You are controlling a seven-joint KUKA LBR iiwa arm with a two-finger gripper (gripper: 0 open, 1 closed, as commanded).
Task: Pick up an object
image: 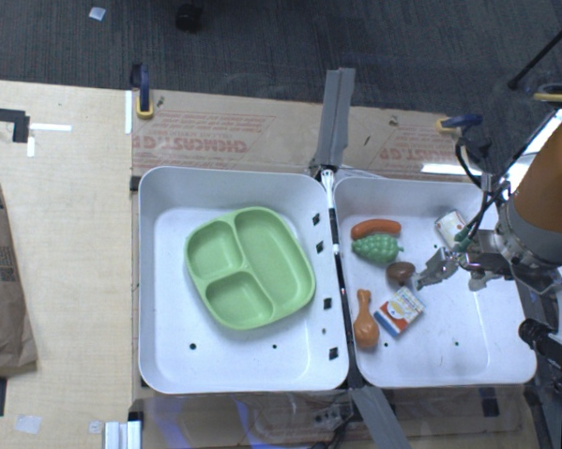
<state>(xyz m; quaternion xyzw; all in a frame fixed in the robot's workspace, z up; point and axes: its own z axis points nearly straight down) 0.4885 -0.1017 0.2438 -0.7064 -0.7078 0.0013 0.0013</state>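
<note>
The right bin (462, 355) holds an orange sausage-shaped piece (376, 228), a green bumpy fruit (377, 247), a brown rounded piece (401, 271), an orange chicken drumstick (364, 320) and a small white, blue and orange carton (398, 312). A white object (450, 225) lies near the arm. My gripper (432, 273) hangs over the right bin, just right of the brown piece and above the carton. Nothing shows between its fingers.
The left bin (162, 335) holds a green three-compartment plate (250, 266). A brown paper bag (1, 279) lies on the bench at far left. The grey arm with its orange band (551, 186) comes in from the right edge, with cables above it.
</note>
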